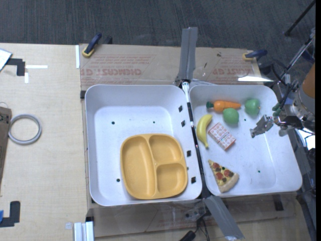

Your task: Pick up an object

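The grey two-finger claw [262, 126] hovers over the right shallow white plastic bin [281, 177], its fingers a little apart and holding nothing. The small toys lie near its left wall: a yellow plastic banana [202, 129], a pink printed box [221, 136], a pizza slice [222, 175], an orange carrot [225, 105], two green round fruits [230, 115]. They look light, stiff and smooth; the box offers flat sides to take. The wooden bench [45, 185] stands on dark carpet [150, 9].

Even, diffuse overhead light; both white bins [95, 134] read bright without harsh glare, and shadows beneath the yellow plate [153, 165] are soft and short. Detail is moderately soft throughout, and the dark carpet [150, 9] at top appears grainy.
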`<action>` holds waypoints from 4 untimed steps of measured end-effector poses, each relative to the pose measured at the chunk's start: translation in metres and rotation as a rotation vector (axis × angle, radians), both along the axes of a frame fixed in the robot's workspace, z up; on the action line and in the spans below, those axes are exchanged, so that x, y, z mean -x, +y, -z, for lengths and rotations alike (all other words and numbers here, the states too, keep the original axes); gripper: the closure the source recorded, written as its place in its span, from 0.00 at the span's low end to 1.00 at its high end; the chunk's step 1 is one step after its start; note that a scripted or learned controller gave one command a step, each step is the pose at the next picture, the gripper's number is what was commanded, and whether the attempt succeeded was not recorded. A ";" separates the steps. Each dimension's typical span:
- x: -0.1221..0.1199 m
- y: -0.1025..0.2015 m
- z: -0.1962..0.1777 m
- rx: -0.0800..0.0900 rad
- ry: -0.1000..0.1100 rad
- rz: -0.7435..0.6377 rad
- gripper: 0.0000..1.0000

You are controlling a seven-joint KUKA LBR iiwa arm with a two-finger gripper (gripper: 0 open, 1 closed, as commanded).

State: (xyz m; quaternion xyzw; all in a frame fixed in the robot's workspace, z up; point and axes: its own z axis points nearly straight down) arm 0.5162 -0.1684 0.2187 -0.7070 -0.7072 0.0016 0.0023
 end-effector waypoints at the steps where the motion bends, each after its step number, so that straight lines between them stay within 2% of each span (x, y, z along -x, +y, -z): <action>1: -0.039 0.020 0.109 0.000 0.001 -0.022 0.00; 2: -0.063 0.058 0.122 0.002 -0.013 -0.040 0.00; 3: -0.103 0.052 0.122 0.003 -0.016 -0.056 0.00; 4: -0.103 0.051 0.113 0.002 -0.013 -0.058 1.00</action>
